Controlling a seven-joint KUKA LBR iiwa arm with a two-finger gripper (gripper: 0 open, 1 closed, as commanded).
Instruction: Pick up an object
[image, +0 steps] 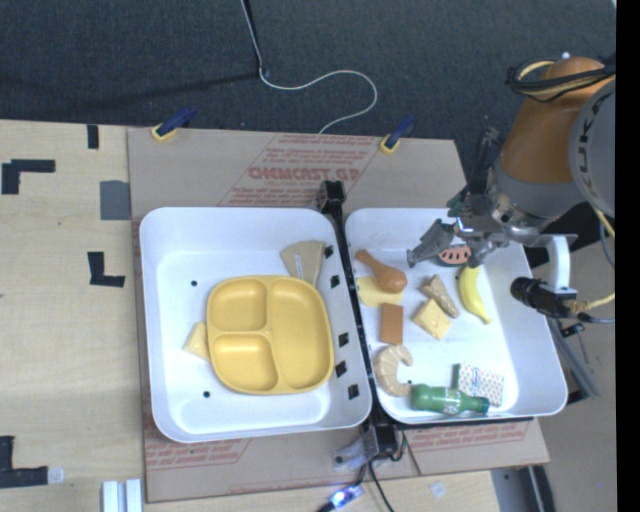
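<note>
— Banana (473, 292): where does it lie?

— In the right bin (535, 345), my landmark for all of this. It rests near the bin's far right part, its length running toward the near side.

— And your claw (447, 246)?

— It hovers over the right bin's far end, just up and left of the banana. My fingers are spread wide; one dark finger (428, 245) points left and down. Nothing sits between them. A small red and white piece (455, 255) lies just below the claw, touching or almost touching the banana's upper end; I cannot tell which.

— What else is in that bin?

— A drumstick (381, 272) at its left side, with a pale yellow piece (370, 293) under it. A brown block (391, 323) below those. Two wedges (436, 308) beside the banana's left. A croissant (392, 369) at the near left, a green bottle (447, 400) along the near wall, and a patterned packet (479, 382) just right of it.

— And left of the right bin?

— The left bin (165, 300), touching it, holds a yellow tray (270, 333).
</note>
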